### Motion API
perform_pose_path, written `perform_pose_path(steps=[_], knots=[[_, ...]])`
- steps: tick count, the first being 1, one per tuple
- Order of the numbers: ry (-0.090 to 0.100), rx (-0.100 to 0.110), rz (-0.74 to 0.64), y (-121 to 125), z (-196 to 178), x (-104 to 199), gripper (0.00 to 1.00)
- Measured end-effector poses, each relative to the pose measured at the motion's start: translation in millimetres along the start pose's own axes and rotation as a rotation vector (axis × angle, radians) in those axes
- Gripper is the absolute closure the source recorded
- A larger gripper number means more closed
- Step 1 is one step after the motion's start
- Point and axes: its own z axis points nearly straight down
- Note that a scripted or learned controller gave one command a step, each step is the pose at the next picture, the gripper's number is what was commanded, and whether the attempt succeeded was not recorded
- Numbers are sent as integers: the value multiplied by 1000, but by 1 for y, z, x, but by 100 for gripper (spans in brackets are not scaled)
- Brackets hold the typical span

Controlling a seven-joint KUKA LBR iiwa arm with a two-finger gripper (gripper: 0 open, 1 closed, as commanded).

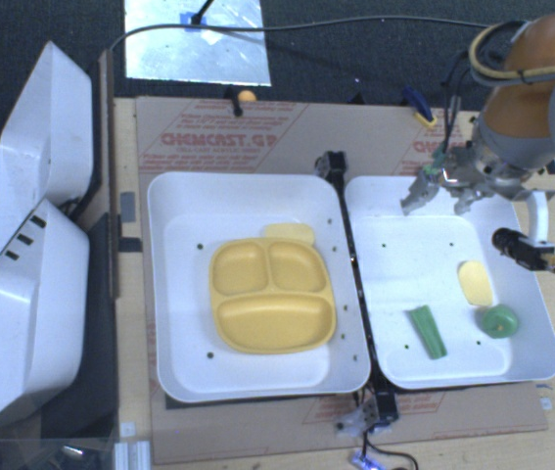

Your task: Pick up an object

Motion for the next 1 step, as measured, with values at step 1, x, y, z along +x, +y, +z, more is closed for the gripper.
perform_pose_path(steps=[1], knots=[[1,2,54,11,33,25,0]])
